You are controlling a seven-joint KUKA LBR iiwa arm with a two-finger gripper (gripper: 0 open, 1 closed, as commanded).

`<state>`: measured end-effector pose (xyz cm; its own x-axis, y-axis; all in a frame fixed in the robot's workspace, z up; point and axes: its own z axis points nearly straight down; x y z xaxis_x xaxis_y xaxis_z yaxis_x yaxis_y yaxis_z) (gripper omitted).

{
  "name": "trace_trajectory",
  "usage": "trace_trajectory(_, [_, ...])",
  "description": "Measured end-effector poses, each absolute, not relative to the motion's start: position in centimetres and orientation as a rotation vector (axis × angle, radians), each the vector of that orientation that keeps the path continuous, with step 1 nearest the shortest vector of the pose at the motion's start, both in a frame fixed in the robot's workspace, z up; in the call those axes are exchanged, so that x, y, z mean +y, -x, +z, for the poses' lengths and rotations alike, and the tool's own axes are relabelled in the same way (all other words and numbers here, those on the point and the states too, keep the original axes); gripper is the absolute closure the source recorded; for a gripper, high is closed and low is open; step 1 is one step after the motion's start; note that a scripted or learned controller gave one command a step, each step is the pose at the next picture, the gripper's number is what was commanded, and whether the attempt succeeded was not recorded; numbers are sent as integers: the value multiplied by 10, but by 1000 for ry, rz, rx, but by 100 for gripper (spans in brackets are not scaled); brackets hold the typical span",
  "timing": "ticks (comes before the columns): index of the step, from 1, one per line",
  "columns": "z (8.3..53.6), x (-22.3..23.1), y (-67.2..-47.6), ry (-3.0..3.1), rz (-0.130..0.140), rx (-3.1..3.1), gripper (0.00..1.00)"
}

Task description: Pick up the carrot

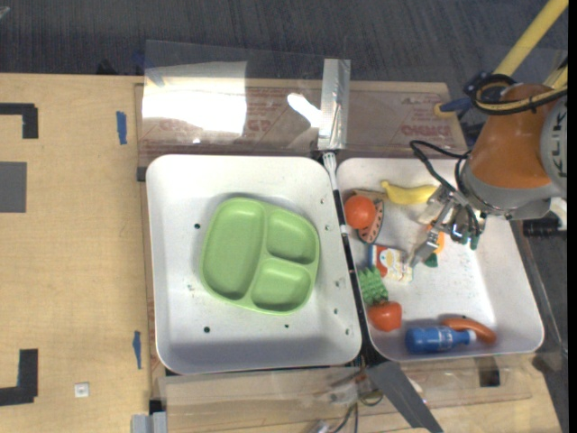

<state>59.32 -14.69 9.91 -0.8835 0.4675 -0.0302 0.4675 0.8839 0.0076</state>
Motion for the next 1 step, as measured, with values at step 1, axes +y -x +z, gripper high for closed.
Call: trace_trajectory(1, [111,-145,-594,-745,4,3021,100])
